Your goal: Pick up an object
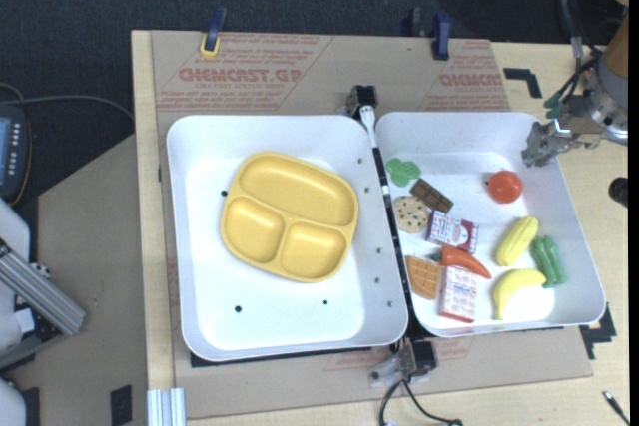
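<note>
- The arm entered from the right edge, its wrist hanging over the upper right corner of the right bin [469, 127].
- The gripper [540, 148] pointed down and leftward, its tip at the bin's right rim, up and to the right of the red tomato [505, 186].
- Whether the claw stood wide or narrow could not be told; nothing showed between its tips.
- Two white bins lay side by side on the bench: the right bin and the left bin [200, 244].
- One yellow divided plate [290, 215] with three compartments lay in the left bin, well apart from the tomato.
- The toy foods all lay in the right bin, counted relative to the tomato:
- One red tomato, near the right wall, not touched by the gripper.
- One green leafy piece [402, 172], to its left.
- One brown chocolate bar [431, 196], left and slightly below, and one round cookie [410, 213] just beside that bar.
- Two red-and-white packets: one packet [451, 232] below and left, the other packet [459, 294] further below.
- One orange carrot [465, 260] lay between the two packets.
- One waffle [423, 277], lower left.
- One yellow corn cob [516, 240], just below the tomato.
- One green pepper [547, 260], below and slightly right.
- One banana [517, 286], farthest below, near the bottom rim.
</note>
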You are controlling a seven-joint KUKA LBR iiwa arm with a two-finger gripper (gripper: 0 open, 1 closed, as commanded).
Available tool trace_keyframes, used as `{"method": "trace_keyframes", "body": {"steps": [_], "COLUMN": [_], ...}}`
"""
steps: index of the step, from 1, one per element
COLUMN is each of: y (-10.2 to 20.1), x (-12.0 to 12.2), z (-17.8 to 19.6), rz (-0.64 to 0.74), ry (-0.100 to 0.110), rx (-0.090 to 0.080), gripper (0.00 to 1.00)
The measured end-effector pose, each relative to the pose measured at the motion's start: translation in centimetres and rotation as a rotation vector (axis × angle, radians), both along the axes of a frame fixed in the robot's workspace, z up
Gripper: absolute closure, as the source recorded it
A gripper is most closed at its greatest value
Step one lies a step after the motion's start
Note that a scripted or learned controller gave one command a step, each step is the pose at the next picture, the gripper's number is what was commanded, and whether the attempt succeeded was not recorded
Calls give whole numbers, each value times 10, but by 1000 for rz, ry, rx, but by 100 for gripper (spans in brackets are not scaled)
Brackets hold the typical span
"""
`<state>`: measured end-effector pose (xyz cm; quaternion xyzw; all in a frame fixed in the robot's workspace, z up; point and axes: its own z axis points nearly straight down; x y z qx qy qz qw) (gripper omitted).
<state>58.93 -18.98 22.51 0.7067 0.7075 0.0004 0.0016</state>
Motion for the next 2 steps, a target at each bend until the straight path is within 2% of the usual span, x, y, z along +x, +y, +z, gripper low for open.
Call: {"method": "trace_keyframes", "body": {"steps": [1, 2], "y": [54, 105], "x": [-16, -34], "z": [-9, 4], "rz": [2, 4], "ry": [6, 4], "rx": [3, 5], "gripper": [100, 100]}}
